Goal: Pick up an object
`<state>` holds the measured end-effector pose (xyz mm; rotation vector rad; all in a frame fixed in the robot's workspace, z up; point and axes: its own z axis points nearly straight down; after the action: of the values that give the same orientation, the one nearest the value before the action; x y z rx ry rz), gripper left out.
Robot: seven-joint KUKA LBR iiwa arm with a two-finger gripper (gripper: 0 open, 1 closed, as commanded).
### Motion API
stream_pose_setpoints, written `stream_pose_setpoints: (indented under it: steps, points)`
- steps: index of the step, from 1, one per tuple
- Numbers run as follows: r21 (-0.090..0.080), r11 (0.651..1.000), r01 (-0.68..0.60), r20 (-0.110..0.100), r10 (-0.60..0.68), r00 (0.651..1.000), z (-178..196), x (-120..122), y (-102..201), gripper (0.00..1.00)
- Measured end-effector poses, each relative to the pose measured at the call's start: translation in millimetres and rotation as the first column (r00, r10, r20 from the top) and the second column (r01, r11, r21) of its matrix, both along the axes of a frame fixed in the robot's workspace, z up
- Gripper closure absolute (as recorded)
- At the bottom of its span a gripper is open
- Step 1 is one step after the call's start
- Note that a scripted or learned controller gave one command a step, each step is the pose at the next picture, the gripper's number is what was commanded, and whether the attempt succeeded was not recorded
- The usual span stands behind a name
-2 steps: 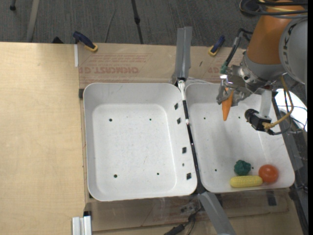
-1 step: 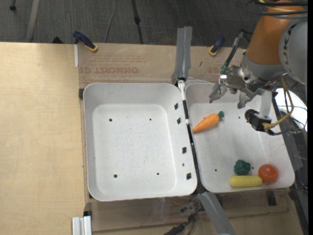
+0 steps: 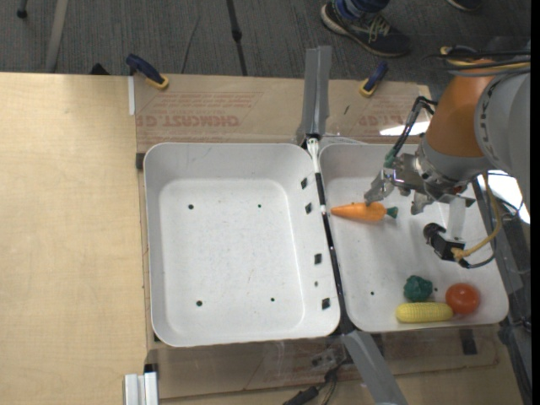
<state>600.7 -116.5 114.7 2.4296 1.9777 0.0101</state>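
An orange toy carrot (image 3: 358,213) with a green top lies in the right bin (image 3: 371,268), near the wall it shares with the left bin. My gripper (image 3: 394,202) hangs over the carrot's green end with its fingers spread, one finger (image 3: 375,192) just above the carrot, the other to the right. Nothing sits gripped between them. At the bin's front right lie a green broccoli piece (image 3: 417,288), a red tomato (image 3: 462,298) and a yellow corn cob (image 3: 424,312).
The left bin (image 3: 169,226) stands beside the right one, with a metal divider bar (image 3: 316,99) between them at the back. Cables (image 3: 456,247) hang off the wrist over the right bin. Cardboard and clamps (image 3: 148,71) lie behind the bins.
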Motion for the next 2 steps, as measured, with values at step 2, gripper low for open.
stream_pose_setpoints:
  steps: [2]
  points:
    - [0.005, 0.893, -0.451, -0.013, 0.451, 0.893, -24.0, -108.0, 6.2, 0.0]
